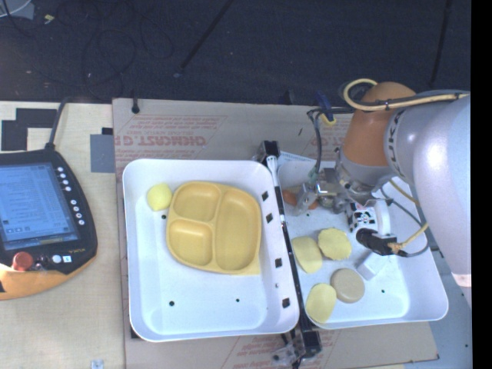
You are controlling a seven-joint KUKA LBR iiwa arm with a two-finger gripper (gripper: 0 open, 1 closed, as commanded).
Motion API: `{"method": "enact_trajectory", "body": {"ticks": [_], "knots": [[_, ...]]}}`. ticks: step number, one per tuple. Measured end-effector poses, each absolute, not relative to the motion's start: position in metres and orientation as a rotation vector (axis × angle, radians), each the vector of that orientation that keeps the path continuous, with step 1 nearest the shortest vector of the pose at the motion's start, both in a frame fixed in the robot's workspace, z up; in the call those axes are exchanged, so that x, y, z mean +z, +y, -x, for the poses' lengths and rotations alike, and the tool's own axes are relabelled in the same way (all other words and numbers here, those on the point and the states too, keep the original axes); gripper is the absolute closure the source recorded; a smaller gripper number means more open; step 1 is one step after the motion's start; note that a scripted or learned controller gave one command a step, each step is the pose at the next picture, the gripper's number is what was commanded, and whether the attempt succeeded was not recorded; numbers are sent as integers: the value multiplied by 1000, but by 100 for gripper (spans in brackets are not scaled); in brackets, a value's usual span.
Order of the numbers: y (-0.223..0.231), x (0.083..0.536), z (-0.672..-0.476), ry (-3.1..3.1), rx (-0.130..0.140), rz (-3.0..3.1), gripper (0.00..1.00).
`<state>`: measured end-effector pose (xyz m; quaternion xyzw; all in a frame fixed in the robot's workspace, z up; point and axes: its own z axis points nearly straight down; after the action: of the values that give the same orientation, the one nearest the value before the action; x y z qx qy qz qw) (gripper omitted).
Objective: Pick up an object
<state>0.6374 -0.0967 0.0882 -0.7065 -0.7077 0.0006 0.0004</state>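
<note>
Glossy three-welled yellow plastic plate [214, 226]

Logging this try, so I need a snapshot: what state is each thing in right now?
Divided plate: upright in left bin.
Yellow ball: beside plate, left bin.
Three yellow pieces: lying loose, right bin.
Tan disc: lying flat, right bin.
End effector: low over right bin's far end.

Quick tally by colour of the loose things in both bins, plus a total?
Yellow: 5, namely plate, ball, and three pieces
Beige: 1, disc
Orange: 1, bit, half hidden by the arm
Total: 7
</note>
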Motion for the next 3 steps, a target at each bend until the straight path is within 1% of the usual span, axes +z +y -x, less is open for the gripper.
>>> {"method": "enact_trajectory", "body": {"ticks": [1,2,3], "knots": [[-167,122,-644,-2221,1,2227,0],[-98,89,-645,-2226,-1,2218,0],[-101,88,-570,-2217,2,2221,0]]}}
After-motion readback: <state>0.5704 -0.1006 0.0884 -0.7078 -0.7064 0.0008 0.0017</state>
